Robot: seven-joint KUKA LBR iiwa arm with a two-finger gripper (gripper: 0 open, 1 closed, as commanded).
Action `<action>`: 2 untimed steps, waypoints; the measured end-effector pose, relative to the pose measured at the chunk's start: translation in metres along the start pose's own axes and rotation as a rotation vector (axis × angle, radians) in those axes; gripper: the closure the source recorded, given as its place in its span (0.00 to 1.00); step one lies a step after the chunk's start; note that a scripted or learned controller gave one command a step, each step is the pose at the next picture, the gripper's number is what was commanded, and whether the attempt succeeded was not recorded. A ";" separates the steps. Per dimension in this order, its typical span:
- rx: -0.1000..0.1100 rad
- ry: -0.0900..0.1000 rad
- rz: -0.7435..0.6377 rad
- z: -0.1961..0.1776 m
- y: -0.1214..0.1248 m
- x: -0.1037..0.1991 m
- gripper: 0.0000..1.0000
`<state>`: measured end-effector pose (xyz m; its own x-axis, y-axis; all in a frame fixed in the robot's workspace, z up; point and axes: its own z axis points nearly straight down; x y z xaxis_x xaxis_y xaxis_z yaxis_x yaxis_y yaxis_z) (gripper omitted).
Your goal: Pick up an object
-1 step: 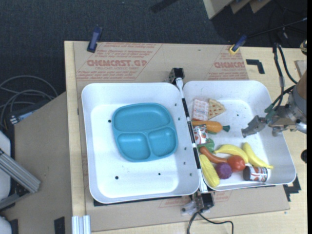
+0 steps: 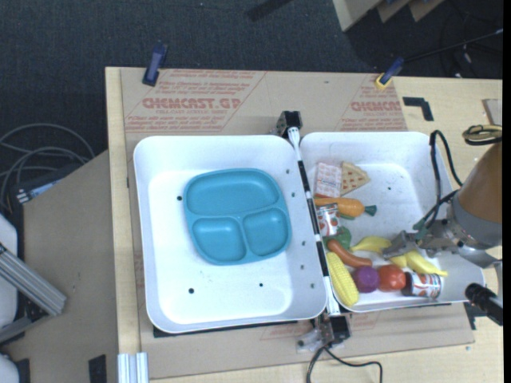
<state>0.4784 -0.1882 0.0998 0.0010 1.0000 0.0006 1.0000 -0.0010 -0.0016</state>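
— Toy food (image 2: pixel 363 254) sits in a pile in the right bin (image 2: pixel 399 146), low down by the wall next to the left bin (image 2: pixel 152 214). Where is there room?

— The top and the far right of the right bin are bare and white. The pile is packed tight near the front edge.

— What is in the pile?

— A corn cob (image 2: pixel 342 279) lies along the middle wall. Beside it are a purple ball (image 2: pixel 366 278), a red tomato (image 2: pixel 390 277) and a small can (image 2: pixel 424 286) on its side. A carrot (image 2: pixel 344 208) and a pizza slice (image 2: pixel 354 177) lie higher up, a bit apart.

— And the gripper?

— The gripper (image 2: pixel 407 246) is right over the yellow banana (image 2: pixel 419 262), close to the bin's right side. I cannot tell if its fingers are wide or closed, or if they grab anything.

— What about the left bin?

— A blue tray (image 2: pixel 236 214) with three parts lies in the middle, with white floor all round it.
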 end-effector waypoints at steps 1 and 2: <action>-0.002 -0.001 -0.002 0.015 0.094 0.030 0.00; 0.000 0.000 0.000 -0.003 0.040 -0.010 0.00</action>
<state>0.5188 -0.1984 0.1024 0.0011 1.0000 0.0002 1.0000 -0.0011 -0.0014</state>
